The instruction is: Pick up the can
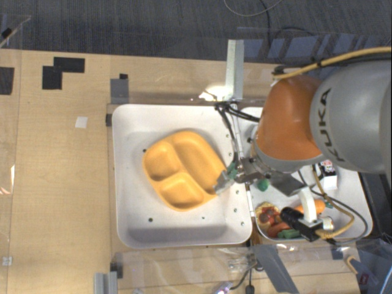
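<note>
Where bins meet, claw [223,180] against yellow tray [182,169] edge.

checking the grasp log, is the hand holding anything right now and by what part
Cannot be told. The hand sits at the right edge of the yellow divided plate in the left bin; no can shows there.

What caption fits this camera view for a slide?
Grey KUKA arm reaching over two white bins; its gripper beside a yellow divided plastic tray.

A divided plate [182,169] is seen lying in the left bin [131,225], toward its right half. The gripper [224,179] is placed at the plate's right edge. Mixed items [278,219] are crowded in the right bin, under the arm [324,118]
</note>
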